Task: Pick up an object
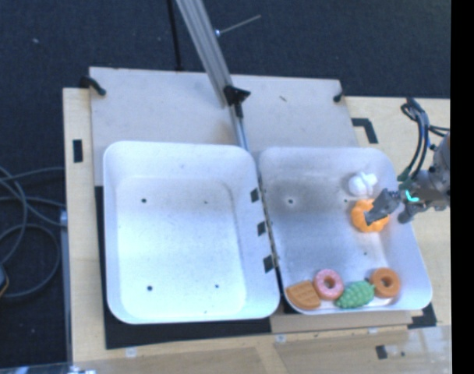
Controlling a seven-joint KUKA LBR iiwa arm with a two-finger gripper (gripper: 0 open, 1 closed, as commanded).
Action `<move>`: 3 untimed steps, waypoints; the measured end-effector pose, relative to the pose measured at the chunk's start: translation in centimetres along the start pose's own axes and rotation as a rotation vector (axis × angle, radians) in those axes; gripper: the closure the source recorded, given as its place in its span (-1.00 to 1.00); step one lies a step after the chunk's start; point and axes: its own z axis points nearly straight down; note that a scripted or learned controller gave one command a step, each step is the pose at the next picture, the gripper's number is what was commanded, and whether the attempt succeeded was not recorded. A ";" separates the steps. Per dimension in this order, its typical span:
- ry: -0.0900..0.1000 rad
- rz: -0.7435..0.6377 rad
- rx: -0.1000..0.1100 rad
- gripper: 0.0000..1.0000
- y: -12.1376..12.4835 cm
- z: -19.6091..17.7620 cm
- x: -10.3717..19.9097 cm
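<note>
Green toy [355,294] lay well below my gripper [394,206], whose fingers, apart, touched the orange toy [369,216]; nothing lifted yet.

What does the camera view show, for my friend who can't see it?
The robot's end effector reaches in from the right, next to an orange toy in the right white bin. A white object lies nearby, and four toy foods, including a pink donut, line the front edge. Another white bin sits on the left.
</note>
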 end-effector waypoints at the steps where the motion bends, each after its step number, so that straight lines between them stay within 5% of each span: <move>1: 0.000 0.000 0.000 -1.00 0.0 0.0 0.0; 3: 0.001 0.001 0.004 -1.00 0.4 9.9 -0.6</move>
